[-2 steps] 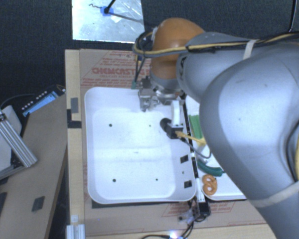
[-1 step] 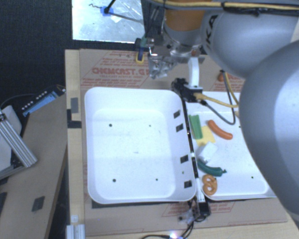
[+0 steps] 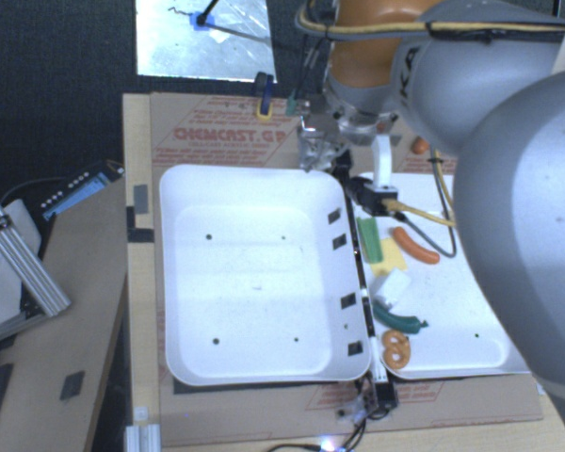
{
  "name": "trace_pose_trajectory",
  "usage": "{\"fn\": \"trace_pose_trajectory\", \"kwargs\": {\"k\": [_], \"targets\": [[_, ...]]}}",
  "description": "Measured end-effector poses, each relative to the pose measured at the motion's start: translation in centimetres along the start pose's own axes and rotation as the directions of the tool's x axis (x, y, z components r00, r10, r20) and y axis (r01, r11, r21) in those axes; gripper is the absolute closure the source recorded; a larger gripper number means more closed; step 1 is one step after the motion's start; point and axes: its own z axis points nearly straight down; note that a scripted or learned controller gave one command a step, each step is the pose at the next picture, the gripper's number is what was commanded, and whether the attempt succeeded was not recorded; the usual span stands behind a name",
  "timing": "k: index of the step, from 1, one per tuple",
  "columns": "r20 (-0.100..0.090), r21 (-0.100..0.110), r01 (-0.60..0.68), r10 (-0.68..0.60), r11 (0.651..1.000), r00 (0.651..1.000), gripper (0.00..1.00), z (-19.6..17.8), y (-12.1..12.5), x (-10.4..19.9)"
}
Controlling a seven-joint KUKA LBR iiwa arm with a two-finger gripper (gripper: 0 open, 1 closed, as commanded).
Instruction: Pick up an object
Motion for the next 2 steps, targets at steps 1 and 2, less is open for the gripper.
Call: {"fn": "trace_pose_trajectory", "kwargs": {"k": [1,2], "targets": [[-0.001,-0.002,0.002,-0.002,1.0,1.0,1.0,-7.9,0.0,-0.1],[0.0,0.002,-0.001,0.001,1.0,1.0,1.0,-7.2,0.0,-5.1]]}}
